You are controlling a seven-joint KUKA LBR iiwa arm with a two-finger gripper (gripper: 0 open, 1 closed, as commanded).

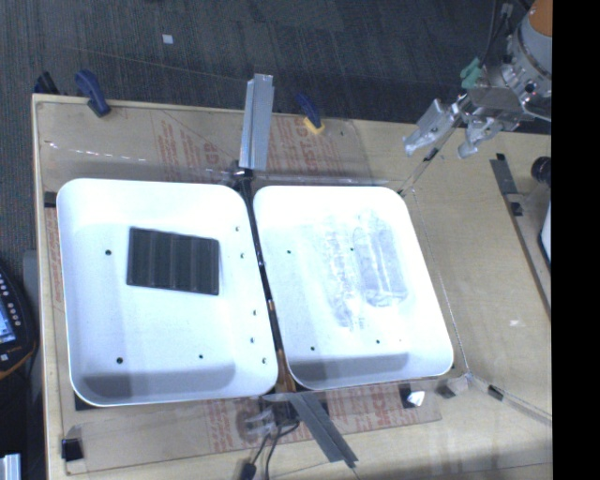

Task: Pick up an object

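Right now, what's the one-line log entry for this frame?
gripper: above bench, beyond right bin | dark ridged block: left bin | clear plastic item: right bin | nothing held

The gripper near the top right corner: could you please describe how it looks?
The two-finger metal gripper has pale silver-grey fingers on a grey body with a small teal-green part. An orange band shows on the arm above it.

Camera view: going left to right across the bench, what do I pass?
Left bin → dark ribbed rectangular pad lying in it → right bin → clear plastic item lying in it → gripper, up past the right bin's far right corner.
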